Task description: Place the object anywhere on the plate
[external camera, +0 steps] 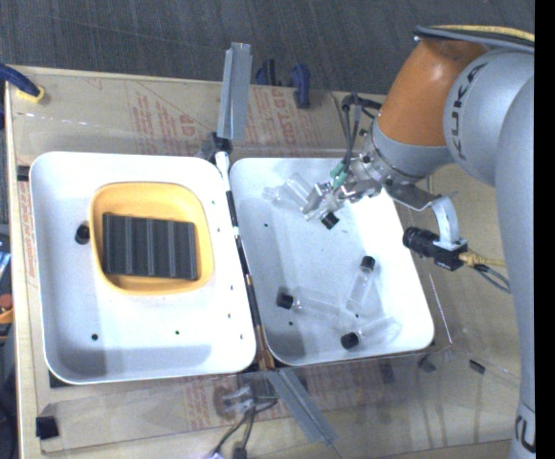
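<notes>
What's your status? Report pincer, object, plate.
Pincer over right bin, far side. Clear vials lying loose in it. Yellow plate in left bin, dark rack on it.

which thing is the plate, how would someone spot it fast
Look at the left white bin. Lying in its middle is the plate, yellow-orange with rounded corners, holding a dark ribbed block. Nothing else on the bench is that colour.

Arm [469,94] runs off the right edge; the clear vials [359,299] blur into the right bin [402,247].
</notes>
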`<state>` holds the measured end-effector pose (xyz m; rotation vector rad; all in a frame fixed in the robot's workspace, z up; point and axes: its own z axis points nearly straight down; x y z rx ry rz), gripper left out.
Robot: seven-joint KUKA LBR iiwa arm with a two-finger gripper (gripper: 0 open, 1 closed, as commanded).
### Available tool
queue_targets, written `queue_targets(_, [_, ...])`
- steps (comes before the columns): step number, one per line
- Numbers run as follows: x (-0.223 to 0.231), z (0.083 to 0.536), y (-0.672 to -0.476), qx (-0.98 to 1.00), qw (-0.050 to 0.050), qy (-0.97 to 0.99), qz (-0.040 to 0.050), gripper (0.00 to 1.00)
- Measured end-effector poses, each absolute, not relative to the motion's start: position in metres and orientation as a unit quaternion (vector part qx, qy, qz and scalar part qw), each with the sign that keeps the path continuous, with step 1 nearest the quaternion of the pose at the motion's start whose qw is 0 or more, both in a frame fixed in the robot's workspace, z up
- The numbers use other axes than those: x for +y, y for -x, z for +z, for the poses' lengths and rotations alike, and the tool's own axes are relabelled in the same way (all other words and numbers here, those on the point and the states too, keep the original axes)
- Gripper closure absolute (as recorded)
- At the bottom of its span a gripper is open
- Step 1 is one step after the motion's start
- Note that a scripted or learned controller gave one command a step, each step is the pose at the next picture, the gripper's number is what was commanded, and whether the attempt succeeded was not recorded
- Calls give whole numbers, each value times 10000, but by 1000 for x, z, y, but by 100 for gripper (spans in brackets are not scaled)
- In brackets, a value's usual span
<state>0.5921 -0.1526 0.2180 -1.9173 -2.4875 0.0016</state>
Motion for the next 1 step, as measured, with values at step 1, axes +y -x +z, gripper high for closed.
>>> queue_targets(1, [-65, 267, -603, -8420, 1, 5395, 4, 100])
